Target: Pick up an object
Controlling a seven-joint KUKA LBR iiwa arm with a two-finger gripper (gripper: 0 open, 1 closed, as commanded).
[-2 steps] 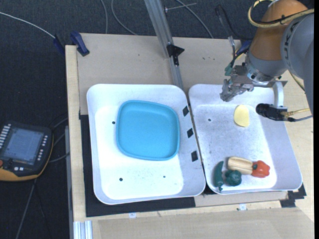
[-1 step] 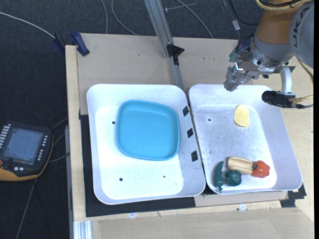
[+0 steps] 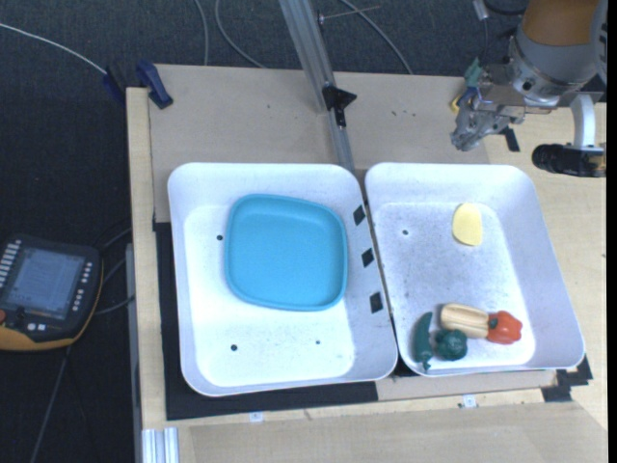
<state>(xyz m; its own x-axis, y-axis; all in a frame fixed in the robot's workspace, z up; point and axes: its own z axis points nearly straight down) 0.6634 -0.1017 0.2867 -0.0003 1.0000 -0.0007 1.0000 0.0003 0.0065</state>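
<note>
At nine o'clock, off the bench on the dark floor, lies a handheld control pad (image 3: 43, 292) with a grey screen. On the bench, the left bin (image 3: 193, 355) holds a blue plate (image 3: 286, 251), flat and square with rounded corners, filling most of the bin's middle. A metal pole (image 3: 310, 51) slants down from twelve o'clock toward the seam where the two bins meet. The right bin (image 3: 545, 258) carries the loose pieces: a small yellow piece (image 3: 469, 225) sits alone toward one o'clock of that bin, well apart from a cluster at its five o'clock corner, where a green toy (image 3: 439, 340) lies just beside a tan roll (image 3: 465, 318), which touches a red pepper (image 3: 504, 328) at its right end. Any of these could serve as the object to pick up, and all of them rest on the bin floor. At the frame's one o'clock, the gripper (image 3: 477, 128) hangs above bare bench just beyond the right bin's far rim, under the orange-banded wrist; whether its tips are spread or pressed together I cannot tell, as they blur into one grey shape, and nothing shows between them. By my reading the task is barely begun: no piece is lifted, and the approach into the bin, the closing, and the lift all remain.
</note>
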